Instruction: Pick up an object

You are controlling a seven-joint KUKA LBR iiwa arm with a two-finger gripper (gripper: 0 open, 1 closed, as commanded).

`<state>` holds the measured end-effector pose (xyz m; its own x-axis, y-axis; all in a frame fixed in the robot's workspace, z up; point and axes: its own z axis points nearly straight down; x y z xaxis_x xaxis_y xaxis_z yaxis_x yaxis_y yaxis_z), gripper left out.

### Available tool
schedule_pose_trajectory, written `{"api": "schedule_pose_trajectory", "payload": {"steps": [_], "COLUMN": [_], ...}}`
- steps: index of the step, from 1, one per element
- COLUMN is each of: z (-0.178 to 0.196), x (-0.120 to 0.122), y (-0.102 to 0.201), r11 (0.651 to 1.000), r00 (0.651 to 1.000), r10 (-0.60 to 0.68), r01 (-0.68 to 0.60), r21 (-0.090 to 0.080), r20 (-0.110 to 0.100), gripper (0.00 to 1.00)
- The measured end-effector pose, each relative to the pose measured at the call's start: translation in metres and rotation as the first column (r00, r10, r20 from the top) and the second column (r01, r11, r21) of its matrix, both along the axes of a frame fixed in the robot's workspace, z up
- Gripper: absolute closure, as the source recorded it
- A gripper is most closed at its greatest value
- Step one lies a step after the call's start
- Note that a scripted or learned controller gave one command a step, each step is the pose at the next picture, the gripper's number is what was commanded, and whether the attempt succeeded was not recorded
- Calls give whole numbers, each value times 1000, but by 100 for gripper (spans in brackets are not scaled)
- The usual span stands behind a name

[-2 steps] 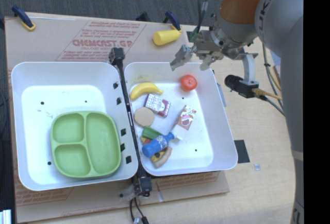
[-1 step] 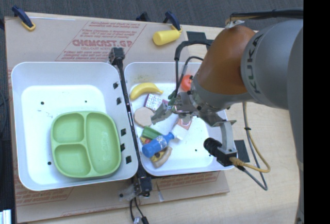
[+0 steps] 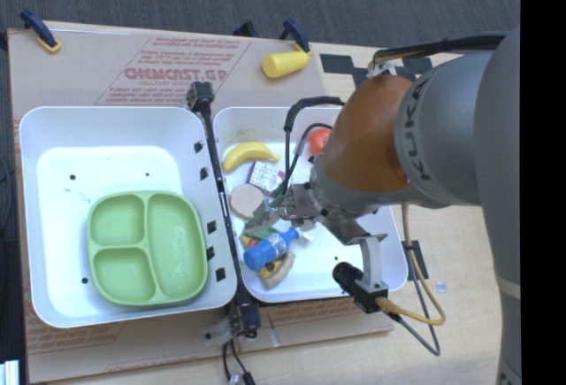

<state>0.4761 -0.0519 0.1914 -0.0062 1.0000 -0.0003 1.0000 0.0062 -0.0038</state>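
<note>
- Left bin (image 3: 35, 197): holds a green divided tray (image 3: 146, 246), lying flat in the lower half. Nothing in it bears on the present step.
- Right bin (image 3: 265, 119): carries the clutter of candidate objects. A banana (image 3: 248, 153) lies toward the far left corner, a small printed packet (image 3: 263, 173) just beside it, and a round tan disc (image 3: 245, 200) below that. A blue bottle (image 3: 268, 250) lies on its side nearer the front wall, touching a tan item beneath it. A red object (image 3: 318, 140) sits at the far side, partly hidden by the arm.
- End effector (image 3: 281, 208): low over the middle of the right bin, among the disc, packet and bottle. Its opening cannot be told; the wrist hides it, and no object is visibly gripped.
- Step in hand, as judged: descent or closing stage of a grasp attempt, not yet a lift.
- Next move, as judged: secure one item only, then rise straight up clear of the neighbours crowded just beside it.
- Desk (image 3: 106, 47): a yellow object (image 3: 285, 64) rests behind the bins, well apart.
</note>
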Motion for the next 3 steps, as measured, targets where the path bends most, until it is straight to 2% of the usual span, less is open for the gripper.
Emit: {"api": "schedule_pose_trajectory", "payload": {"steps": [1,2,3], "z": [0,21,15], "x": [53,163,95], "y": [-31,-36,26], "r11": [1000,1000,1000], "r00": [1000,1000,1000], "r10": [-2,-1,2], "r01": [2,1,-2], "r21": [1,0,1], "r20": [2,3,-1], "gripper": [0,0,0]}}
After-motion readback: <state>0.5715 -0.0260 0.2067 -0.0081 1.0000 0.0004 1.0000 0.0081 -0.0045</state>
